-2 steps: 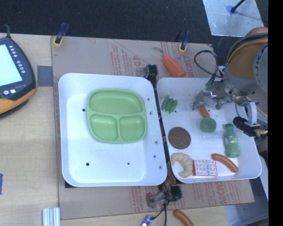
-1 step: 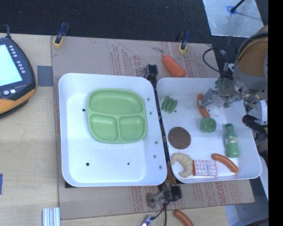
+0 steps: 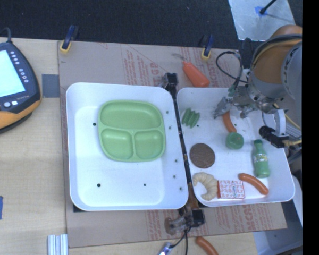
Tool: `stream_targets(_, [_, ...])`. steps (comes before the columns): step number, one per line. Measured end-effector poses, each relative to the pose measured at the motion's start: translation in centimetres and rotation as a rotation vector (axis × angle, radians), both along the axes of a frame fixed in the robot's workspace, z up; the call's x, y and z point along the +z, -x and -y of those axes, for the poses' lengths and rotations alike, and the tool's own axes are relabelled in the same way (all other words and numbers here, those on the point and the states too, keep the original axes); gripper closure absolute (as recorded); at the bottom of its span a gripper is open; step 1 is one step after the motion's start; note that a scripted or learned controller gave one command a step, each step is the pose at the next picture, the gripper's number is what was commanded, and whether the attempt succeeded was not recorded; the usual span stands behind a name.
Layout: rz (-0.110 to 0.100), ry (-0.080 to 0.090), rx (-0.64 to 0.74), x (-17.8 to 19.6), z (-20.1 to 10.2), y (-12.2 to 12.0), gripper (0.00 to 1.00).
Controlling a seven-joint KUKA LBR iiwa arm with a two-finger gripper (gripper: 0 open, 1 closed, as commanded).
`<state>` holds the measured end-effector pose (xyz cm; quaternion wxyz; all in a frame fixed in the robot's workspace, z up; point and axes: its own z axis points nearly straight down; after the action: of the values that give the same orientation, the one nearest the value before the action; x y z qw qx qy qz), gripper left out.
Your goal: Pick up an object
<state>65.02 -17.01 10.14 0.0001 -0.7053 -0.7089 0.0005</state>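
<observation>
Sausage (image 3: 229,122) lies in the right bin (image 3: 287,193), at its far end, with the hand (image 3: 233,106) just above its upper end. Whether the hand is clenched or released cannot be told. Nothing looks lifted: the green ball (image 3: 234,141), bottle (image 3: 260,159), cookie (image 3: 202,155), croissant (image 3: 204,183) and second sausage (image 3: 253,183) all rest in the bin. The pick seems hardly begun; closing and raising remain.

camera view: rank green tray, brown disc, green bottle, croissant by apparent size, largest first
1. green tray, by far the largest
2. croissant and brown disc: look alike, not ranking them
3. green bottle: longer than the disc but narrow, so likely the smallest in area
</observation>
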Motion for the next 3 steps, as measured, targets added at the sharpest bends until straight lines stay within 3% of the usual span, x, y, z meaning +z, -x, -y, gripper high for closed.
stream_targets(1, [0.001, 0.002, 0.003, 1.1, 0.1, 0.0, 1.0])
stream_targets(2, [0.001, 0.002, 0.003, 1.1, 0.1, 0.0, 0.0])
stream_targets(3, [0.005, 0.005, 0.006, 2.1, 0.2, -0.1, 1.0])
